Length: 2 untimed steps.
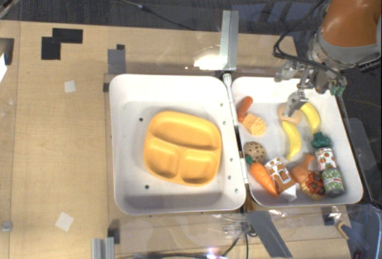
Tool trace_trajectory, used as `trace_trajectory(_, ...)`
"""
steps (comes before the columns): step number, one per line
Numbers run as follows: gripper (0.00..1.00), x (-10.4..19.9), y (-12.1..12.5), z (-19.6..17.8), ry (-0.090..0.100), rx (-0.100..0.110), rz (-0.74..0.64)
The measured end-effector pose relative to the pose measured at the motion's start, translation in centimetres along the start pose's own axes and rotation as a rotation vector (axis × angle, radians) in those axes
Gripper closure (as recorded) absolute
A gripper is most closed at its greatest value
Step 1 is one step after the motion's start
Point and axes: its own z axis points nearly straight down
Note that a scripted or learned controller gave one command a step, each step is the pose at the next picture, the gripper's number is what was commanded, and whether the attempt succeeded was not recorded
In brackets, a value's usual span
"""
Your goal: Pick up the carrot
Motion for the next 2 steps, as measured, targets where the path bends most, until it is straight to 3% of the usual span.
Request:
trace_trajectory(1,0.0,1.0,0.0,13.8,0.0,-0.001,-0.364)
trace_trajectory(2,0.0,7.0,1.6,14.2,-0.007,0.002,-0.517)
